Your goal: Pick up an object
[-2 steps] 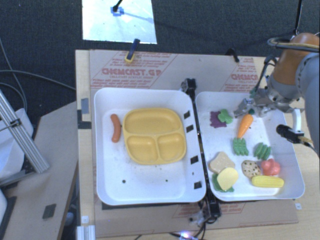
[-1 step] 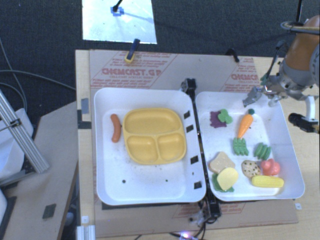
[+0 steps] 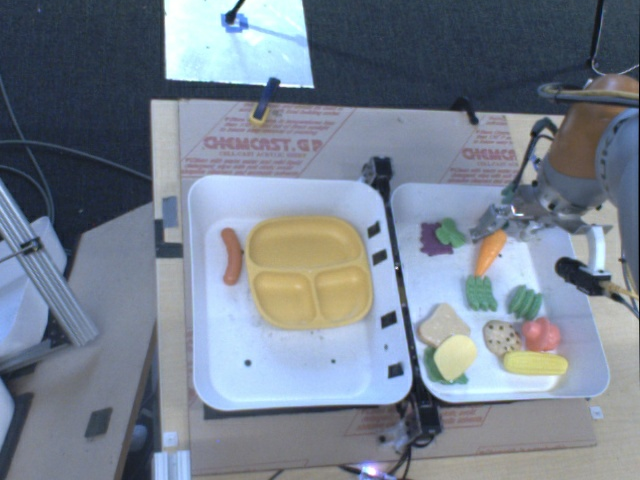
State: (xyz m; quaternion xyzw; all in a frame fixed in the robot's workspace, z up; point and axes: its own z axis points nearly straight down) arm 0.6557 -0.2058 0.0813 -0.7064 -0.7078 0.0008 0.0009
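Note:
The gripper [image 3: 503, 222] hangs low over the back part of the right bin [image 3: 585, 303], under the grey arm with its orange band [image 3: 590, 133]. Its tip is right at the upper end of an orange toy carrot [image 3: 488, 254], which lies slanted on the bin floor. Whether the carrot is gripped cannot be made out. Just left of the gripper lies a purple grape bunch with a green piece [image 3: 440, 236].
The right bin also holds two green vegetables [image 3: 480, 292] [image 3: 524, 301], a bread slice [image 3: 442, 323], a cookie [image 3: 500, 336], a red tomato [image 3: 541, 334], a corn cob [image 3: 535, 364] and a yellow piece [image 3: 454, 356]. The left bin [image 3: 215, 368] holds a yellow divided plate [image 3: 308, 271] and a sausage [image 3: 232, 256].

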